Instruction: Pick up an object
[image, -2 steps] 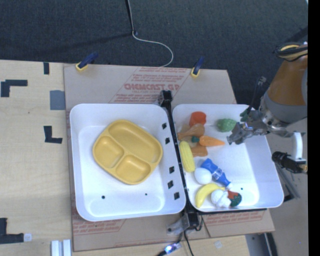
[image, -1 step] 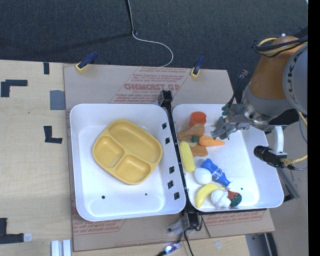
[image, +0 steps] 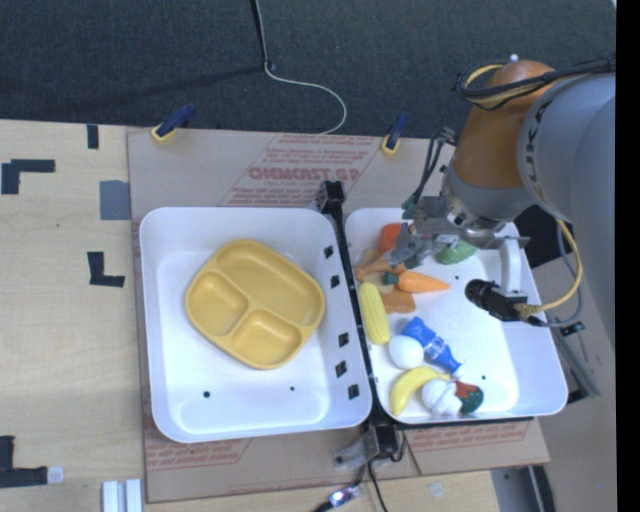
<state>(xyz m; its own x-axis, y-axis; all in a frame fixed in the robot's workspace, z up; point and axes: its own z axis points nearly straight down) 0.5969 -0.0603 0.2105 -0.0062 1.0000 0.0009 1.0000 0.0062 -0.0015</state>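
Overhead, two white bins (image: 160, 300) sat on cardboard (image: 290, 170) atop a wooden bench (image: 60, 330); gripper (image: 415, 245) grasp: cannot tell.

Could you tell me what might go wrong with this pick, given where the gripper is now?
The gripper sits over a tight cluster at the right bin's far left: carrot, corn and other orange pieces. It may nudge neighbours or catch two at once. It is also close to the divider between the bins, so a finger could strike that wall.
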